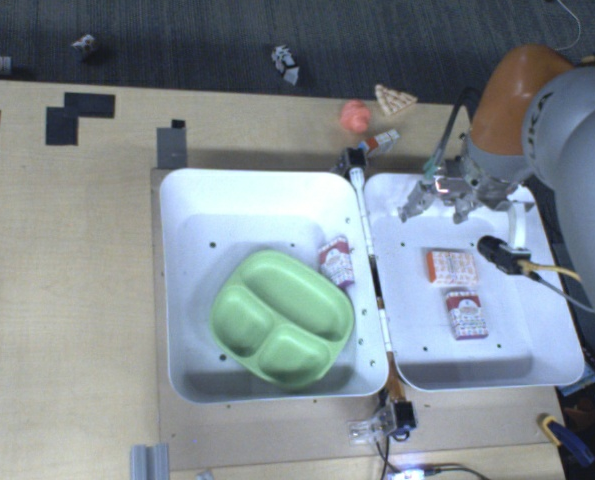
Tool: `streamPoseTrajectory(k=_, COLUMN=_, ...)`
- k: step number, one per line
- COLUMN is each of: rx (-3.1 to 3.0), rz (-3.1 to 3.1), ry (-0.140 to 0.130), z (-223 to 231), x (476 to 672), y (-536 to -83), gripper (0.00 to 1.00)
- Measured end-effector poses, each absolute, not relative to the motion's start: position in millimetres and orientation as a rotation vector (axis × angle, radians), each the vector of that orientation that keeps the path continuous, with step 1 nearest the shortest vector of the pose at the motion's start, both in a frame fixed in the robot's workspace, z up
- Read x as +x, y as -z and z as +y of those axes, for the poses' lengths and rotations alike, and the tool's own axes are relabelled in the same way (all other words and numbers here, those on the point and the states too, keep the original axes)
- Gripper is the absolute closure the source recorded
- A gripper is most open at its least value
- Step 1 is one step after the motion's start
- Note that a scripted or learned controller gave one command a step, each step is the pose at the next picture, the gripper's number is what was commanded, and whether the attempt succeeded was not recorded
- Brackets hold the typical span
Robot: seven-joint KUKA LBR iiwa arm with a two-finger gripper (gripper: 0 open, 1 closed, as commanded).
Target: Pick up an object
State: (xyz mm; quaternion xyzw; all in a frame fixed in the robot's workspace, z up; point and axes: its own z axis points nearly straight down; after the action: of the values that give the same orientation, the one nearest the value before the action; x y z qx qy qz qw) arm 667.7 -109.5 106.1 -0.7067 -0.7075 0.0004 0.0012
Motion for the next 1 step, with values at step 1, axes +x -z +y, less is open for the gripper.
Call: streamPoseTrajectory(k=1, rx=-2.223, rz=-2.226, ry=0.006, z=-84.2, x=602.0, y=-86.3, gripper=0.00)
